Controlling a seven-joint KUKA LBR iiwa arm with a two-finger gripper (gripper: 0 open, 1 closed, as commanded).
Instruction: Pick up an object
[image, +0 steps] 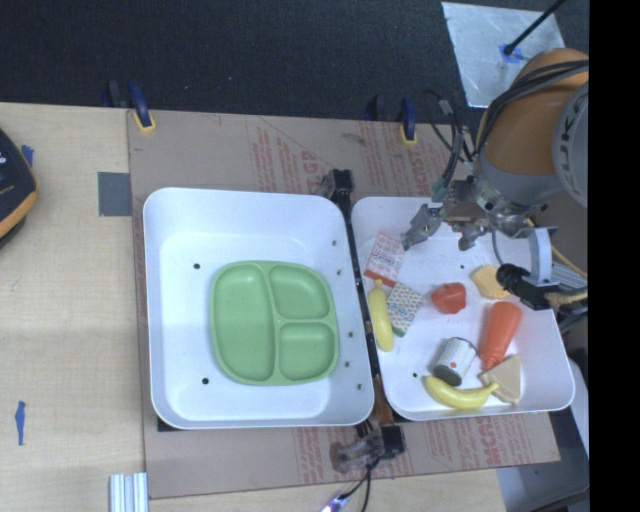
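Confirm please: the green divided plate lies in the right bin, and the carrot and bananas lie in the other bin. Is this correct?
Not quite. The camera view shows the green divided plate in the left bin; the carrot and bananas lie in the other bin, the right one.

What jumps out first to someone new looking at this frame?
The green divided plate sits alone in the left bin. The right bin holds a jumble: an orange carrot, a red piece, two bananas and a metal can. The claw hangs open over that bin's far end, nothing between its fingers.
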